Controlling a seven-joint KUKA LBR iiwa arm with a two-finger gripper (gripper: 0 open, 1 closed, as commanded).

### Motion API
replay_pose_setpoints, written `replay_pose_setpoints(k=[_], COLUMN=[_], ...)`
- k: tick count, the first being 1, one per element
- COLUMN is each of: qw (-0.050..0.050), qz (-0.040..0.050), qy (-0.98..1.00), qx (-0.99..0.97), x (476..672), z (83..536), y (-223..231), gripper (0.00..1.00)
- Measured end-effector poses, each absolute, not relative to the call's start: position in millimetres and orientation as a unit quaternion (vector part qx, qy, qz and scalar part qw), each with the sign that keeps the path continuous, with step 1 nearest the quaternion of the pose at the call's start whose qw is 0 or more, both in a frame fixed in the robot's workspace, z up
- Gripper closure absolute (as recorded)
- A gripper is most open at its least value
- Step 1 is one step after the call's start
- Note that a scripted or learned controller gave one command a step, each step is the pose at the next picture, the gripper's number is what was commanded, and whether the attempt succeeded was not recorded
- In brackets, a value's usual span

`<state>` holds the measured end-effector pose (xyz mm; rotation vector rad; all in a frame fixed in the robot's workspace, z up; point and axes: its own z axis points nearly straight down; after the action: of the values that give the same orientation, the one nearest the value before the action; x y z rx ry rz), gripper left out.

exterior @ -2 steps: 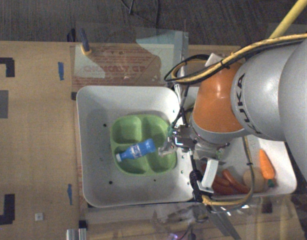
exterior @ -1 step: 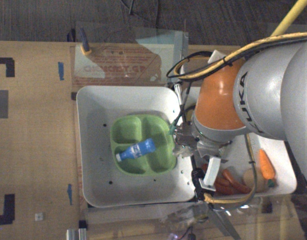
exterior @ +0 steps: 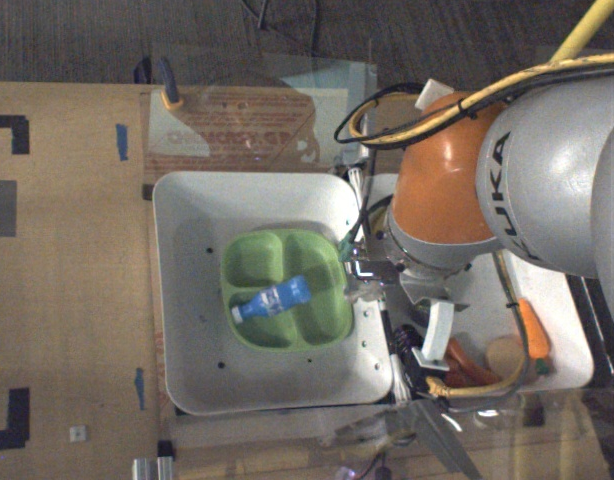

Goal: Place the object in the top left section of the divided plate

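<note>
I have the grey arm (exterior: 547, 168), smooth metal shells with a glossy orange band above the wrist, reaching in from the right and covering much of the right bin (exterior: 577, 353), where I can make out an orange carrot-shaped piece (exterior: 532, 330) and some reddish and tan items beside it. The bench (exterior: 67, 268) is flat brown board marked with black and blue tape. The left bin (exterior: 187, 268) is a shallow white tray with rounded corners and a matte plastic look, and in it sits the green divided plate (exterior: 332, 323), rounded-square, with raised ribs splitting it into sections. The hand (exterior: 359, 268) sits just at the plate's right rim, under the wrist; I cannot tell how it is set, since the wrist hides most of it. The object, a small blue bottle (exterior: 272, 300) with a white label and white cap, lies on its side across the plate's middle, tilted, resting over a dividing rib and not settled in one section. I judge the placing step as unfinished or poorly landed: the bottle is on the plate but not clearly in the top left section. Next I would want the hand brought over the bottle, aligned across its narrow round body, which looks slick and prone to rolling.
</note>
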<state>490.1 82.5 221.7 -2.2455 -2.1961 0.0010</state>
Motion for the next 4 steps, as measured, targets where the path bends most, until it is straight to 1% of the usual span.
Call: replay_pose_setpoints(k=[1,2,3,4], qw=[0.001,0.001,0.001,0.001], qz=[0.001,0.0009,0.0011,0.0011], qy=[-0.74,-0.74,-0.738,-0.738], qx=[-0.673,-0.673,-0.675,-0.675], x=[479.6,479.7,480.8,480.8], z=[217.6,217.6,226.7,226.7], y=[111.0,110.5,108.7,108.7], gripper=[1.0,0.0,1.0,0.0])
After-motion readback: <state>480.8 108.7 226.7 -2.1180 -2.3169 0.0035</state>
